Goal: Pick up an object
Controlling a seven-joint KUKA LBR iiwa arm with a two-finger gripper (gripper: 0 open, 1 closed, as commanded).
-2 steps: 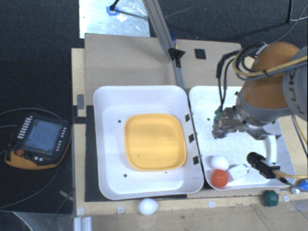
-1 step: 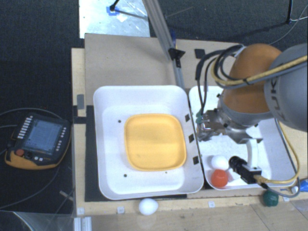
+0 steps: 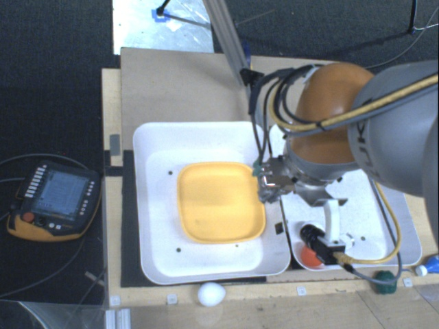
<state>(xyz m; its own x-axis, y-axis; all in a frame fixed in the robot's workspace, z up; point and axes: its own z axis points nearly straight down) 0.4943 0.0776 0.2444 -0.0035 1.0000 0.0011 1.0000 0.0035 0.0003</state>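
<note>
Checking in from the remote desk. The claw [image 3: 269, 182] is sitting right over the seam where the two shallow bins meet, and the big grey arm with its orange band covers most of it. From this angle I honestly can't tell whether the claw is spread or pressed together, and I see nothing pinched in it.

The closest candidate is a rounded-square yellow plastic plate [image 3: 221, 203], just beside the claw on the view's left side, lying flat in the middle of the left white bin [image 3: 147, 184]. Its near edge runs right up to the claw, but I can't tell if they touch.

Down and to the view's right of the claw, in the right white bin [image 3: 362, 212], there's a small orange-red thing [image 3: 311, 257], half hidden by robot hardware.

Well below the claw, outside both bins on the bench edge, is a white egg-shaped object [image 3: 211, 294]. Far off to the view's left, a grey-and-orange teach pendant [image 3: 55, 202] lies on the dark floor.
</note>
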